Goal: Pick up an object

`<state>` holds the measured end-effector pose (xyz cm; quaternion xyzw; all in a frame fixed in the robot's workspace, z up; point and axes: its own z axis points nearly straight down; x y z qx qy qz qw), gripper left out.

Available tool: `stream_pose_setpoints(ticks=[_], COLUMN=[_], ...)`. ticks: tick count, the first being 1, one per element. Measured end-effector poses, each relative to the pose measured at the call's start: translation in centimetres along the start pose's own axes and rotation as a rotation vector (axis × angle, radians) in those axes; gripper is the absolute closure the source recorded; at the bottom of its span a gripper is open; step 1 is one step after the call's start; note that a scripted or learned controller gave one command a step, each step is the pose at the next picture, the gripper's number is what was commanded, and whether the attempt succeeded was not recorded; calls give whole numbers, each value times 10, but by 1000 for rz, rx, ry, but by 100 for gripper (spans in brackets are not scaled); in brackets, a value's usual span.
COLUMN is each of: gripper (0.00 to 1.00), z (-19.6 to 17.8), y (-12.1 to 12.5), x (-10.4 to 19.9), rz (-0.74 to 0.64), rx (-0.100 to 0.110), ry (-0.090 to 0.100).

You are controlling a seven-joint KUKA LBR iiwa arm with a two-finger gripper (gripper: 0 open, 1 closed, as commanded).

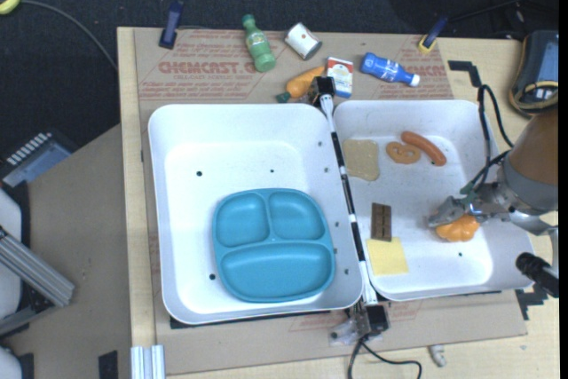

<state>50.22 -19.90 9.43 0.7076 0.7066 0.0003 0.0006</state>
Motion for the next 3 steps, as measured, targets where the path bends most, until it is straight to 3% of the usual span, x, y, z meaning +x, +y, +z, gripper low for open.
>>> stream_pose_setpoints(ticks=[1, 2, 3], gripper=[100, 100, 100], z=[9, -110, -145], y=[4, -22, -23], x=[88, 168, 198], rz=[-3, -3, -3], rx=[0, 0, 2], ry=[2, 2, 1])
